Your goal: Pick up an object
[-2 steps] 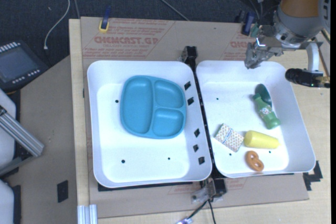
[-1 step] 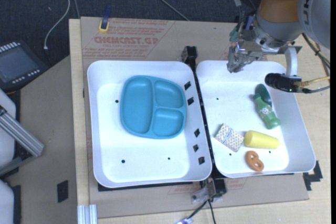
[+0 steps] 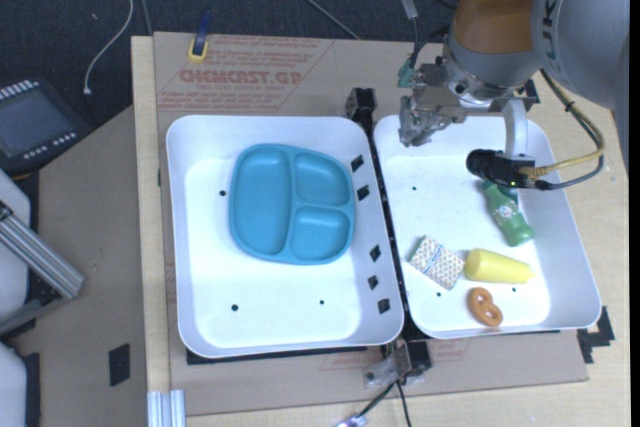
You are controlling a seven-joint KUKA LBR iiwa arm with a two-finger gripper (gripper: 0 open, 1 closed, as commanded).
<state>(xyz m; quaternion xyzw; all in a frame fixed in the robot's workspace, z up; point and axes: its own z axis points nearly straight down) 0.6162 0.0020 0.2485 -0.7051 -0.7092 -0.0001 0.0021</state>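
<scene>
- Blue divided plate (image 3: 291, 203) in the left bin (image 3: 190, 245), well left of the gripper (image 3: 418, 129); rigid and shallow, so likely awkward to pinch.
- Gripper at the far end of the right bin (image 3: 565, 290); nothing visible between its tips, open-or-closed state unclear.
- Nearer than the tool: patterned packet (image 3: 437, 262), pretzel (image 3: 485, 306), yellow piece (image 3: 497, 266), green bottle (image 3: 508, 215).
- Likely pick: yellow piece, light and probably smooth; grasp across its middle.
- Bottle's upper end hidden by a black fitting.
</scene>
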